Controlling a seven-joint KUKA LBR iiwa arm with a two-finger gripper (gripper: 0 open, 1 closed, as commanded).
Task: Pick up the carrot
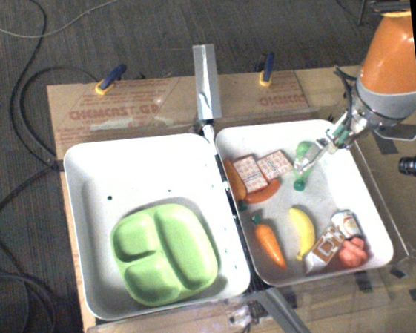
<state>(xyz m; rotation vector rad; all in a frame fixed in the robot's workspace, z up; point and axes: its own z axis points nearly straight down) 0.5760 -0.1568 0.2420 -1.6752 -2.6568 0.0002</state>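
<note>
Carrot awaits in right bin

The carrot (269,243) lies beside the banana (302,231); likely light, stiff, smooth, best gripped mid-body. The tool (308,159) hovers near the bin's far side, its state untellable.

Carrot (269,243) in right bin (371,188), just left of banana (302,230); tray (165,253) in left bin (86,213).

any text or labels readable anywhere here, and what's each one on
"CHEMCAST GP": red print on the cardboard sheet behind the left bin; faint, so my reading is unsure.
Red print on the same cardboard behind the right bin: too blurred to read.
Two small printed boxes in the right bin: patterned faces, unreadable.
Carton by the banana: print too small to read.
Carrot and green tray: no text.
</note>
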